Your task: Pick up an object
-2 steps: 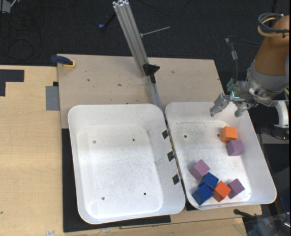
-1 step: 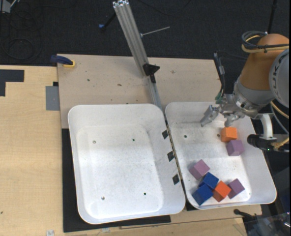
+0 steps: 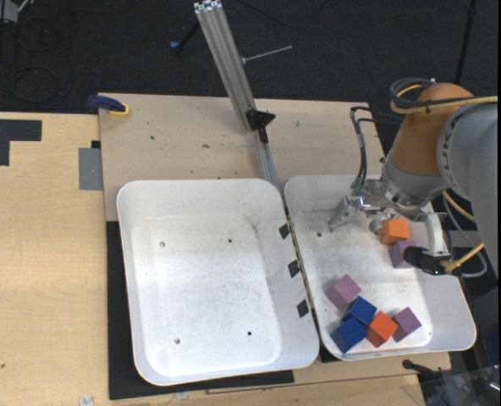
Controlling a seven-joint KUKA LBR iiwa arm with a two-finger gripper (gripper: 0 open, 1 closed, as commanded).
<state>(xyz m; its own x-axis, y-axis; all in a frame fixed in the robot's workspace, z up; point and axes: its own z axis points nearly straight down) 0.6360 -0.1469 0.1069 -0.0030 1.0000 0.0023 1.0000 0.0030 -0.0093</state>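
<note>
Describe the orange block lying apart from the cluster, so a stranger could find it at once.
Look in the right bin, at its far end under the arm's wrist. The lone orange block lies there beside the gripper. The other orange block sits among blue and purple ones at the near end.

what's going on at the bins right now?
The KUKA arm reaches over the right bin, its gripper low near that bin's upper right. An orange block sits right at the gripper with a purple block just below; whether it's actually gripped can't be told. More purple, blue and orange blocks cluster at the bin's lower end.
</note>
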